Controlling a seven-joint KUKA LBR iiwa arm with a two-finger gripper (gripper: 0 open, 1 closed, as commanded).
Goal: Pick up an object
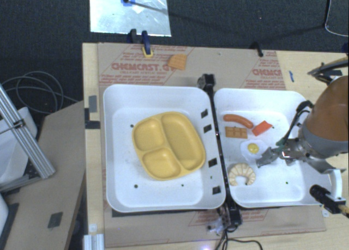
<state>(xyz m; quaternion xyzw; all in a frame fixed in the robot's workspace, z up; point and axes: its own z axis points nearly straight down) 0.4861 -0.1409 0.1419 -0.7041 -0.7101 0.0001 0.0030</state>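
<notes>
The right bin [256,95] holds several toy foods. A red sausage [238,120] lies near its back left, with a brown waffle square [236,132] just in front and an orange-red wedge [262,128] to their right. A fried egg [253,148] sits mid-bin and a croissant [242,174] lies near the front left. My gripper [265,159] hangs low over the bin floor, just right of the egg and up-right of the croissant. Nothing is seen held in it. The grey wrist and orange band rise behind it on the right.
The left bin [117,99] carries a yellow three-compartment plate [166,145]. A black divider clip strip [212,134] runs between the bins. A tan cracker-like piece [177,61] lies on the cardboard behind the bins, next to a yellow clamp [146,47].
</notes>
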